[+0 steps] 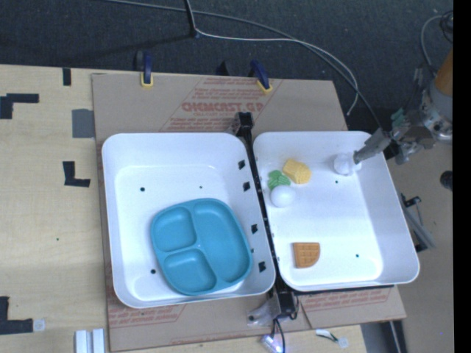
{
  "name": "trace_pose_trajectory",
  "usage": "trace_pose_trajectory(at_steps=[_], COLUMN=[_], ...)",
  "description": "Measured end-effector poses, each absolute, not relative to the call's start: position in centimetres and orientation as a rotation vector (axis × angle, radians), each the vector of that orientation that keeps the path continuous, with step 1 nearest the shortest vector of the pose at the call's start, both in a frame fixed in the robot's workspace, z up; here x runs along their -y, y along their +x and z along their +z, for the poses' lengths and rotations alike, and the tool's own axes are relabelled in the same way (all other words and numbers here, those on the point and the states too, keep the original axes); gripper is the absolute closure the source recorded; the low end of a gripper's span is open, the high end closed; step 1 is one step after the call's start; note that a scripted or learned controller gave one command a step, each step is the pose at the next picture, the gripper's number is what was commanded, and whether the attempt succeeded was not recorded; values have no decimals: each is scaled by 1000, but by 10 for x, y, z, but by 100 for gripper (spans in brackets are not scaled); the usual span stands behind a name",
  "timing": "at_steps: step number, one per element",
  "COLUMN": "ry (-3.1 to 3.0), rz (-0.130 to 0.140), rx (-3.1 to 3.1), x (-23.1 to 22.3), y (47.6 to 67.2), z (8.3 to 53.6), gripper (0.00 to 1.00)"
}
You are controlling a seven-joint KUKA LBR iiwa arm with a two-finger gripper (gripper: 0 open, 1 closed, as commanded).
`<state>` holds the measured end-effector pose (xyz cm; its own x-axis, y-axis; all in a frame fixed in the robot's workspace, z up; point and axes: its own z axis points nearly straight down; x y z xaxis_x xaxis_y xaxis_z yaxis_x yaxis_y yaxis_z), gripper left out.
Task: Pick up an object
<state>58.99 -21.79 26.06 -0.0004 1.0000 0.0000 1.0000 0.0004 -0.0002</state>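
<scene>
Gripper at right bin's far-right corner, over a small white object; grip state could not be told.
Near to far: orange waffle piece (pixel 306 254) lay flat, roughly square, no clear long axis; white ball (pixel 281 195), yellow piece (pixel 296 171); white object (pixel 344 164) touching gripper (pixel 366 153). Risk judged: it slips against the bin wall (pixel 394 197).

Even bright overhead light, soft shadows (slight blur throughout), mild bin (pixel 118 153) glare.
</scene>
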Motion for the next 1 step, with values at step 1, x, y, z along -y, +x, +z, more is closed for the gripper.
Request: trace_pose_trajectory(at_steps=[1], ry=[-2221], rz=[0], rx=[2223], x=[218], y=[590], z=[271], gripper=[100])
